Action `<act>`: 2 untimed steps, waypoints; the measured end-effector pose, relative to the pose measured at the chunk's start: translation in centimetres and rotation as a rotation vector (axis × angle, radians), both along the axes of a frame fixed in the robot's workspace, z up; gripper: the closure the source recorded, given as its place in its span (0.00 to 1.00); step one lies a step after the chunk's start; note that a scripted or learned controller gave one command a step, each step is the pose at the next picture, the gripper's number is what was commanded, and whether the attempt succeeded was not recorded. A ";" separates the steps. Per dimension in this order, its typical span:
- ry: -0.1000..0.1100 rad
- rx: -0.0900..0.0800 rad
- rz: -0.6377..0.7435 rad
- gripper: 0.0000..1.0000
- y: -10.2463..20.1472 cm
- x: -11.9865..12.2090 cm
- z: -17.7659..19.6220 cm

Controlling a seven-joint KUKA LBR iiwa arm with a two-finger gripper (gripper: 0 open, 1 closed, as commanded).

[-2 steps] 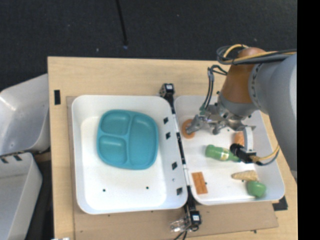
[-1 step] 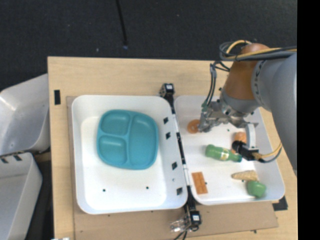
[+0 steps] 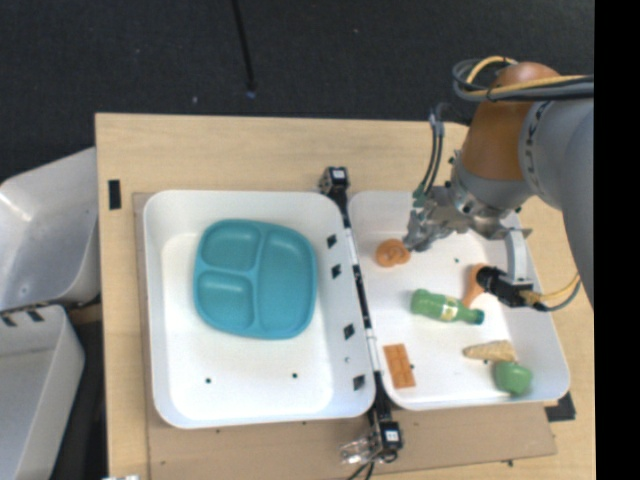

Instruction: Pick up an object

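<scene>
The arm (image 3: 520, 118) is reaching in from the upper right of the frame, its orange band sitting above the wrist, and the gripper (image 3: 420, 236) is hanging low over the upper left part of the right bin (image 3: 545, 343), just beside a small orange-brown lump (image 3: 393, 254) that is lying on the bin floor. Whether the gripper is touching that lump is too close to call from this angle, and its state cannot be told either, since the tip is showing as a dark blur.

Nothing is looking lifted yet: every object is resting on the white floor. Below and right of the lump, a green bottle (image 3: 446, 308) is lying on its side near the middle of the bin; an orange carrot-like piece (image 3: 473, 290) is tilting just above its right end. Lower right, a tan wedge (image 3: 490, 350) is lying just above a green round object (image 3: 513, 377), and an orange flat rectangle (image 3: 400, 365) is sitting near the bin's lower left edge.

The left bin (image 3: 170, 368) is holding a teal divided plate (image 3: 253, 278) (well apart from the action).

By my reading the task is standing at the approach stage, with the lump as the likely target; closing on it, and raising it clear, are remaining to be done
</scene>
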State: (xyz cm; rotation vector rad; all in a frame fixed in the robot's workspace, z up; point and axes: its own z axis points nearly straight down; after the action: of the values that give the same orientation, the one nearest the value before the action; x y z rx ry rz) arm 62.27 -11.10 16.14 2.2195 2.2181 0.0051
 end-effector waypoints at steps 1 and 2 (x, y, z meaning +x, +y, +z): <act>-0.004 -0.001 0.003 1.00 0.2 0.5 6.4; 0.002 -0.001 0.004 1.00 0.2 0.6 6.1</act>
State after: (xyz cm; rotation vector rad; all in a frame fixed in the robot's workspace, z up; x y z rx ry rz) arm 62.89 -10.94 22.25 2.2159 2.2230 0.0024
